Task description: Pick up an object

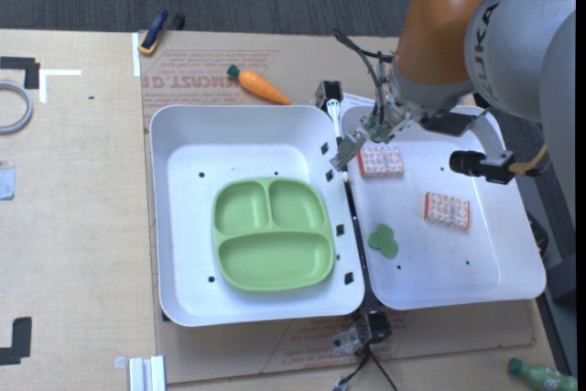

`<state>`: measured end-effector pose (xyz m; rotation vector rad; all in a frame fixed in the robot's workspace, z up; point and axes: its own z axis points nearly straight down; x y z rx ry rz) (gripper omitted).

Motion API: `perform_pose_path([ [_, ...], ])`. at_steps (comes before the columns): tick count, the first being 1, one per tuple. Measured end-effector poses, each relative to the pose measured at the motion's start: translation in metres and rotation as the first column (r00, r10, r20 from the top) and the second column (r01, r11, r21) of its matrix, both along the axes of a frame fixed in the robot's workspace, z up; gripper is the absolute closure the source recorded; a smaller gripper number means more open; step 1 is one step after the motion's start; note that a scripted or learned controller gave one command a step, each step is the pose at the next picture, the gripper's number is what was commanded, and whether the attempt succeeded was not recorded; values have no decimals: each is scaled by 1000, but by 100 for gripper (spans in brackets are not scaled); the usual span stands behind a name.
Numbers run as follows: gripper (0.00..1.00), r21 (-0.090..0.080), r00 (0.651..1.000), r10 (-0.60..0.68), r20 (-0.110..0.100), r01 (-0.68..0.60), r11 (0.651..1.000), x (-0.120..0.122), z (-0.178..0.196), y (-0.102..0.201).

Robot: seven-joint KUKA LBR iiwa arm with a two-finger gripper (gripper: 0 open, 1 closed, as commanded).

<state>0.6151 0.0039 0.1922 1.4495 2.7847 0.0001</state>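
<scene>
The right bin (pixel 494 275) holds two red-and-white patterned packets, one (pixel 380 162) near its back left corner and one (pixel 446 210) in the middle. A small green leafy piece (pixel 383 241) lies near the bin's left wall. My gripper (pixel 352 145) hangs low over that back left corner, just left of the nearer packet and close to the rim between the bins. Nothing shows in its grasp. The grey arm with its orange band (pixel 439 23) covers the bin's back edge.
In the left bin (pixel 174 197) lies a green divided plate (pixel 272 233). A toy carrot (pixel 259 85) rests on the cardboard behind the bins. A blue and yellow tool (pixel 154 30) sits further back, and a green bottle (pixel 540 372) lies at the front right.
</scene>
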Motion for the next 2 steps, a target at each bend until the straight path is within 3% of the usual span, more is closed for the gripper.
perform_pose_path([
  [1,0,0,984,180,-1,-180,984,-28,0,-17],
  [2,0,0,985,170,-1,-170,985,-81,0,-19],
])
